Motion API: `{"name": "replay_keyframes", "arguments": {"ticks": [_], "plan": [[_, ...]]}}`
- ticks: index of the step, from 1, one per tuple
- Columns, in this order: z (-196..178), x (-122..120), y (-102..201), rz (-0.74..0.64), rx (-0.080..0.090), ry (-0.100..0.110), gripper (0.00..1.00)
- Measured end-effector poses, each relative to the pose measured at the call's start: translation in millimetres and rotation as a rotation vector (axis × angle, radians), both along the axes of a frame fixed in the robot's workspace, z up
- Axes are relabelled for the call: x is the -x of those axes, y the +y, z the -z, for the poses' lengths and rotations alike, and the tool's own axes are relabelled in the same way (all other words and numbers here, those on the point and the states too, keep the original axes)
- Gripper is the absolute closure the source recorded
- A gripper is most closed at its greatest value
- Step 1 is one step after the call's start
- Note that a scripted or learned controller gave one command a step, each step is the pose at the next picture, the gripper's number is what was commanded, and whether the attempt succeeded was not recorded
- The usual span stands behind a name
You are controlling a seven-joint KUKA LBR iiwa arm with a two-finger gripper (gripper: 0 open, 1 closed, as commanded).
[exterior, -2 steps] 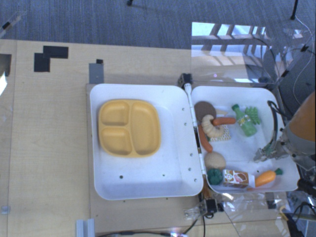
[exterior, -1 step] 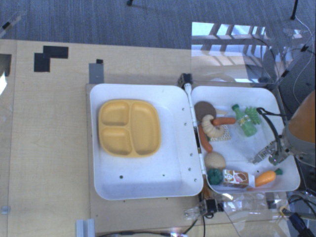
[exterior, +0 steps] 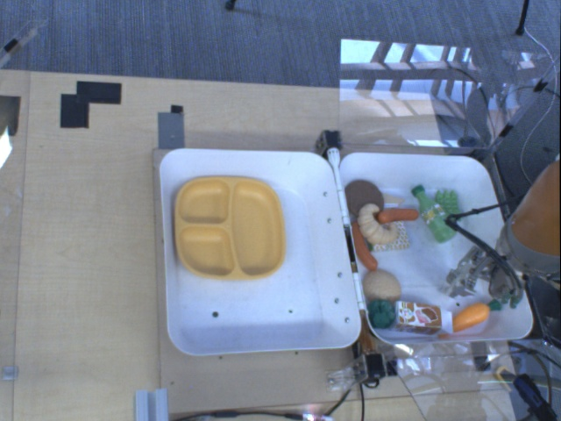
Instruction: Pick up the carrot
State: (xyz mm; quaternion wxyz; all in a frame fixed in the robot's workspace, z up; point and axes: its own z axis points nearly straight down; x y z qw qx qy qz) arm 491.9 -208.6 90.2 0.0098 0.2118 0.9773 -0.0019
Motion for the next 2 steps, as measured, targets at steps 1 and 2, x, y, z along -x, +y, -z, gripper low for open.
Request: {"name": "replay_keyframes", "arguments": {"ticks": [1,2], "plan": [[-0.3,-1.1,1.1,-0.452,0.008,-0.002,0.00],[-0.3,-5.4,2.0,-0.731,0.014,-0.003,0.00]]}}
